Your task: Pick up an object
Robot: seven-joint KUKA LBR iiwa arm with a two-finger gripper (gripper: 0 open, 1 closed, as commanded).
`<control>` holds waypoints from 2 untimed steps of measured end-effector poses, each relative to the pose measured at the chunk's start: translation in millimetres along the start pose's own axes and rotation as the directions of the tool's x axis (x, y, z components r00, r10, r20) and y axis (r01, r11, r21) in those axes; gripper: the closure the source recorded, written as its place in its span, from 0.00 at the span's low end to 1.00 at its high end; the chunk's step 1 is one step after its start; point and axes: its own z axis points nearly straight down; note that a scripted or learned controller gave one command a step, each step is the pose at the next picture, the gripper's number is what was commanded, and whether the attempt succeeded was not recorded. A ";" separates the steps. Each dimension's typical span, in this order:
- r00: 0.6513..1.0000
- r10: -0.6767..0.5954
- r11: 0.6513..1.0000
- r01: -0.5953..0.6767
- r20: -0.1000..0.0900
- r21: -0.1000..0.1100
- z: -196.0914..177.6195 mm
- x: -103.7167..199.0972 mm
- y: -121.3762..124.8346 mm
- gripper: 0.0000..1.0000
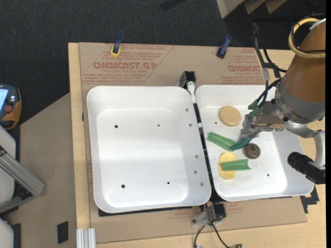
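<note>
In the right bin [279,182] lie several small objects. A tan round disc [230,115] sits toward the back. A long green strip [221,139] lies slanted near the bin's left wall. A small brown round piece [252,150] rests right of it. A yellow lump [226,170] sits near the front with a short green piece [237,164] across its top. My gripper [245,138] reaches down from the right, low over the bin, its tip at the right end of the long green strip and just left of the brown piece. Whether it touches the strip is unclear.
The left bin [142,149] stands beside the right one, split from it by a dark ridge [199,138]. Both rest on a cardboard sheet [155,61] held by blue clamps [118,41]. The arm's grey and orange body [307,71] overhangs the right bin's right side.
</note>
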 end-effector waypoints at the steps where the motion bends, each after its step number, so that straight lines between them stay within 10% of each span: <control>1: 1.000 0.000 1.000 0.000 -0.001 -0.006 -105.2 45.2 24.1 1.00; 2: 1.000 0.007 1.000 -0.007 0.001 0.020 -12.9 56.4 9.1 1.00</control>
